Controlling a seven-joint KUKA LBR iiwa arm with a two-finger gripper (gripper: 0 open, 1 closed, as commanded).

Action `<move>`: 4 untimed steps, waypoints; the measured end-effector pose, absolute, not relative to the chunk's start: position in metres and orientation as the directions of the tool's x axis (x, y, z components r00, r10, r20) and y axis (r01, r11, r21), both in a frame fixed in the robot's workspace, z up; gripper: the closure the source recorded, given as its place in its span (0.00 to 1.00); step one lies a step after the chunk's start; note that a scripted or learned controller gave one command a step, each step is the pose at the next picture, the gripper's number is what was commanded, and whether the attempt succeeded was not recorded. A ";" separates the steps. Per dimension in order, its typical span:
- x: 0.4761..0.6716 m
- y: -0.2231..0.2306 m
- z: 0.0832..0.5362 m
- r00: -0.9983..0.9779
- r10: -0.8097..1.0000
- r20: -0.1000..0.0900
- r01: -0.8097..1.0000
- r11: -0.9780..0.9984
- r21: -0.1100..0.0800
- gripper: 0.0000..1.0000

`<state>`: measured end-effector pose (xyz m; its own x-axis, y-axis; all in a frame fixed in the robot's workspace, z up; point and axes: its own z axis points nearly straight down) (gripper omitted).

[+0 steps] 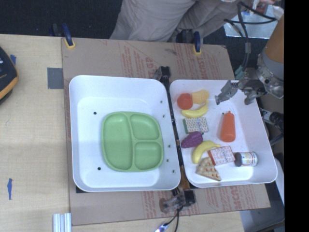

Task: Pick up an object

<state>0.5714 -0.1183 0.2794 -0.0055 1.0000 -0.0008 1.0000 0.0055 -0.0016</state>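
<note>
A light wooden tabletop [34,144] is seen at the left, with a black and orange device [7,76] at its left edge and a sheet of brown cardboard [120,57] clamped over its middle. On the cardboard the left shallow white bin [82,88] holds a green plastic divided plate [131,140]. The right shallow white bin [258,170] holds the candidates for picking: a red round toy tomato [184,101], two yellow toy bananas [194,112], a purple toy [191,139], an orange toy carrot [227,126], a small red and white box [221,155] and a small bottle [246,158]. The approach step is judged to be in hand: the grey two-finger gripper [238,96] is poised above the far part of the right bin, its jaws spread wide with nothing between them. The next move would call for a descent onto one object, probably the orange carrot lying just near of the jaws. A person in beige clothing [159,8] is seen at the far side.
</note>
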 end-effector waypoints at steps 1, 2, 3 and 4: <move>0.534 -0.172 0.177 -0.004 1.000 -0.001 1.000 0.004 -0.004 0.00; 0.557 -0.170 0.088 -0.017 1.000 0.008 1.000 0.017 -0.010 0.00; 0.539 -0.182 0.096 0.001 1.000 0.013 0.998 0.000 -0.064 1.00; 0.539 -0.182 0.095 0.001 1.000 0.013 0.998 0.000 -0.064 0.00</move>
<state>0.5387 -0.1821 0.0955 0.0008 0.9999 0.0127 0.9979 0.0000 -0.0640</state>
